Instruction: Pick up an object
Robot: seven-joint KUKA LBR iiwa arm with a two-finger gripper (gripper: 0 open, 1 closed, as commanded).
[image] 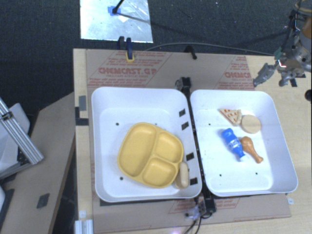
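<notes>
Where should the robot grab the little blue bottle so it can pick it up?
Probably around the middle of the small blue plastic bottle, coming straight down from above. It lies flat on its side in the right white bin, so its long round body gives the widest hold. The brown toy drumstick touches its lower end, so grip higher up.
</notes>
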